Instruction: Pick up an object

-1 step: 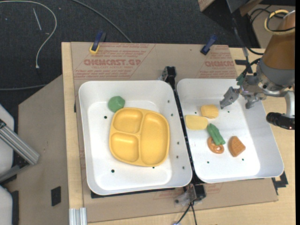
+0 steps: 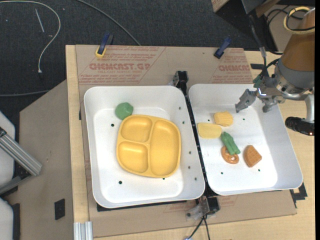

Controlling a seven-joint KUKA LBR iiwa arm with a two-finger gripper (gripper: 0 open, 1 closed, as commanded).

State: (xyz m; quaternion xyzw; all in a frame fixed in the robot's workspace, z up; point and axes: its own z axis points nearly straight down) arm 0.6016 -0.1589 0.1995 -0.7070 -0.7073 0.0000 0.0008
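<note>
One camera sits high above the worktop point(image 2: 150, 59) and looks down at a slant. It is far enough back to take in both white bins: the left bin point(image 2: 95, 149) fills the middle of the frame, and the right bin point(image 2: 280, 174) sits toward the right edge. Dark floor point(image 2: 40, 44) shows along the top and left of the frame. The arm point(image 2: 300, 54) comes in at the upper right corner.
</note>
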